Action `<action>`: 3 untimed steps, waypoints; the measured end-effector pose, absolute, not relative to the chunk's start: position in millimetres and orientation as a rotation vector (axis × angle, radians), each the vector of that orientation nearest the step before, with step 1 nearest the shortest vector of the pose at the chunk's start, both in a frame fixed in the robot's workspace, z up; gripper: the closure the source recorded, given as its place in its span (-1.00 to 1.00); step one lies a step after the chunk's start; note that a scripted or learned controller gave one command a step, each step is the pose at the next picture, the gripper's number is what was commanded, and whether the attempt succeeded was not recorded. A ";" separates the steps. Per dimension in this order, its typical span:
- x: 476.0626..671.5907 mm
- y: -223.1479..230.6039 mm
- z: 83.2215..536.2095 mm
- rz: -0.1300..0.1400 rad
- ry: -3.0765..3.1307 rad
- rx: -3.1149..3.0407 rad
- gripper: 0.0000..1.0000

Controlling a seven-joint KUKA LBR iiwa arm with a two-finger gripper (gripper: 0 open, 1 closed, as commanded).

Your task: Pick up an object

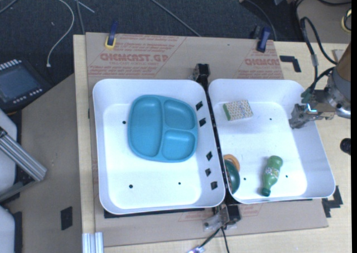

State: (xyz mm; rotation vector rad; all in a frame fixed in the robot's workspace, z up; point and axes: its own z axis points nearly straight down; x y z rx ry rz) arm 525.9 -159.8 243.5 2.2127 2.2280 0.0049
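Camera view, fixed above the bench: nearest the lens, at about five o'clock in the right bin [312, 187], a green bottle [271, 175] lies on its side, its long axis running close to twelve-to-six with the neck toward six. Just at its nine o'clock, against the bin's left wall, sits a small round object in orange and teal [231, 171]. Farther back, near the bin's eleven o'clock, rests a speckled sponge-like block [237, 110]. The gripper [301, 117] hangs over the bin's right rim at roughly two o'clock, carrying nothing visible; how wide it stands cannot be told. From it the bottle lies toward seven o'clock, the block toward nine. A blue divided plate [163, 128] fills the left bin [111, 179].
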 end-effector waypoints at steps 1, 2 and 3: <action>556.2 -108.5 237.3 0.004 2.228 2.214 1.00; 578.7 -62.4 226.2 0.003 2.226 2.215 1.00; 586.2 -8.0 230.6 0.005 2.229 2.214 1.00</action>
